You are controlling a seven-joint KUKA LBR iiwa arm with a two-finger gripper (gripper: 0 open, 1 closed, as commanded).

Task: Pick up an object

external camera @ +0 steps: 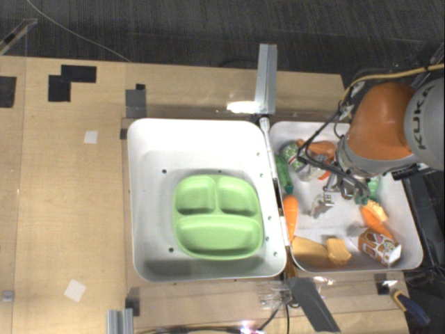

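Gripper low over right bin

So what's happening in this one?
A KUKA arm reaches into the right bin, its gripper low over the bare floor among toy food: a carrot, a small carton, bread pieces. Nothing shows between its fingers. The left bin holds a green divided tray.

Dark carpet across top of frame; below, pale wood bench with black tape patches at upper left.
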